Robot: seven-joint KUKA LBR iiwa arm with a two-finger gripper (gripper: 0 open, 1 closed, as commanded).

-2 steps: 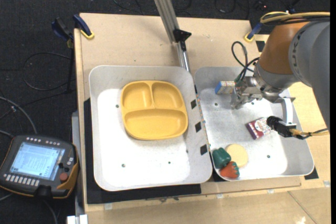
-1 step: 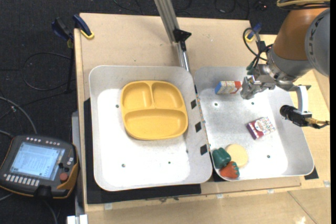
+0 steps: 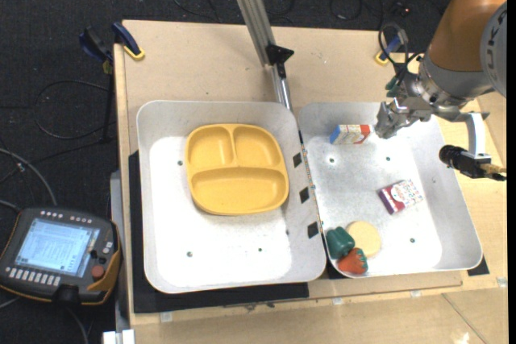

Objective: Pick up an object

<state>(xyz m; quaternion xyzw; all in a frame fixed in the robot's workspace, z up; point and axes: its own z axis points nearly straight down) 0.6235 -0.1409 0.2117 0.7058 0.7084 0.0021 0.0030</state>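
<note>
Toy vegetables point(image 3: 345, 250) front; carton point(image 3: 351, 133) lengthwise left-right, seemingly.

A small white carton point(image 3: 351, 133) lies at the right bin's point(image 3: 451, 197) back, a dark red box point(image 3: 401, 195) mid-bin, and green point(image 3: 339, 238), tan point(image 3: 364, 236), maybe red point(image 3: 352, 260) toys in front

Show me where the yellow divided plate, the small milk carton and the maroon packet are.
yellow divided plate point(image 3: 237, 169): camera view, its central divider.
small milk carton point(image 3: 350, 133): camera view, middle of its side.
maroon packet point(image 3: 401, 196): camera view, its face.
</note>
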